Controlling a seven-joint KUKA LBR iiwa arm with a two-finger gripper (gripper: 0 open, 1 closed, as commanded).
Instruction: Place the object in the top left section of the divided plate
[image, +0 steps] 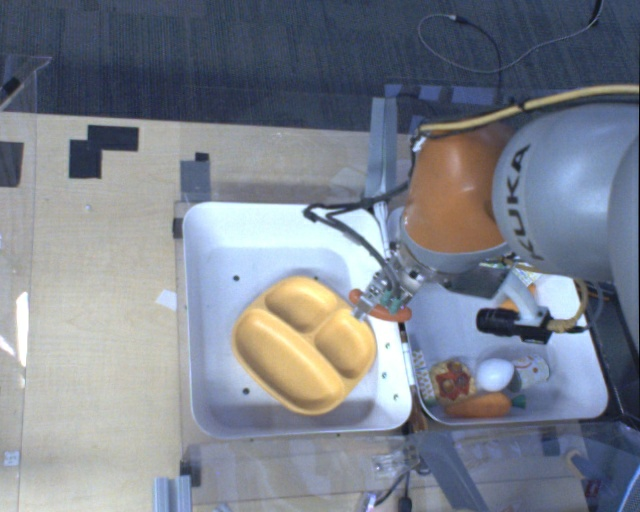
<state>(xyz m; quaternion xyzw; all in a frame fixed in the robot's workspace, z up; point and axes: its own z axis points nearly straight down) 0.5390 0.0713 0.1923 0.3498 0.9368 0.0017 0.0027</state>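
- The yellow divided plate (304, 344) lay in the left bin (210, 300), tilted so its three hollows faced up and slightly left; it took up most of that bin's floor.
- The gripper (383, 296) hung just off the plate's upper right rim, over the seam between the two bins.
- A small orange-red object (384, 311) sat right at the gripper's tip, beside the plate's rim and outside every section; it seemed pinched there, but the view was too coarse to tell how far the fingers stood apart or whether they truly held it.
- A black cable (335, 215) looped from the wrist across the left bin's far side, above the plate.
- The arm's orange band (450, 195) and grey body covered the near half of the right bin (590, 395).
- Right of the plate, in that bin, lay a white egg-like thing (494, 375), an orange carrot-like piece (480, 405) and a red patterned packet (452, 381), crowded together.
- Bare white floor remained left of the plate and along its far side.
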